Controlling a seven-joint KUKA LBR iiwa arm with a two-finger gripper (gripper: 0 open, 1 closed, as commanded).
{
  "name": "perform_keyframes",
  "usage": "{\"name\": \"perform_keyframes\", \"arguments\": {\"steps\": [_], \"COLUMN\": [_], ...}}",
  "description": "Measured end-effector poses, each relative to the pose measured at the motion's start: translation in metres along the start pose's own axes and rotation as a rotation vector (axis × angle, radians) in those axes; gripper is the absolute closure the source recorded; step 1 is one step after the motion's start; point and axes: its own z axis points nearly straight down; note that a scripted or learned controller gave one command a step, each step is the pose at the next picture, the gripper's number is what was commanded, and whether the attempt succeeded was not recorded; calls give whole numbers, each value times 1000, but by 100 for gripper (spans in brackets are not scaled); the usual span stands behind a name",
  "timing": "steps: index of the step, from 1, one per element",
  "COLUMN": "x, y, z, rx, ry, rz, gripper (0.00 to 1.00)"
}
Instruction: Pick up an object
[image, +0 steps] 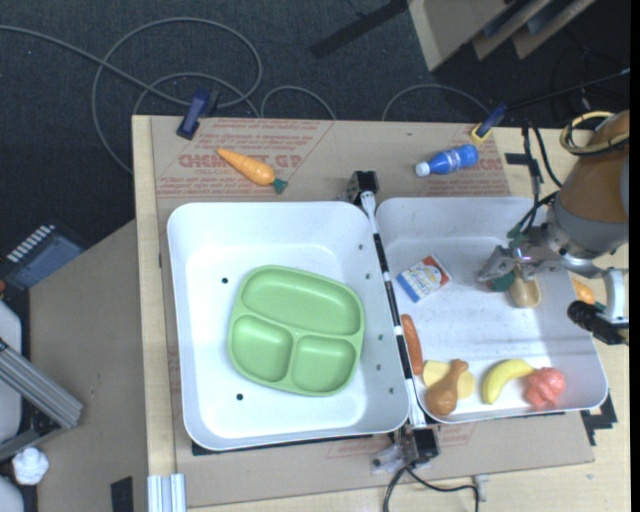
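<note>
Red block lettering is printed on the cardboard sheet (300, 150) under the bins; it reads roughly "CHEM... GR...", partly covered by a toy carrot (250, 166), and the smaller lines below it are too fine to read. The small packet (423, 278) carries a red and white label whose words cannot be made out.

The gripper (503, 268) hangs low in the right bin (590, 385), near its upper right part, the grey arm and orange band rising behind it at the frame's right side. Whether its tips are spread or closed cannot be told at this size, and nothing is clearly seen between them. A small tan, pear-like object (524, 292) sits just beside the tips, on the side toward the bin's near wall; contact cannot be judged. The packet lies to the left of the gripper, a little apart. Well below it, along the near wall, rest a yellow banana (505, 378), a pink berry-like toy (545, 387), a drumstick toy (447, 387) and a red sausage (410, 343). A blue bottle (449, 161) lies above, outside the bin. Far left, the other bin holds a green divided tray (295, 329).
</note>
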Motion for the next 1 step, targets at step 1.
{"name": "perform_keyframes", "arguments": {"steps": [1], "x": [80], "y": [-22], "z": [-37], "rx": [8], "ry": [-3], "rz": [3], "gripper": [100]}}
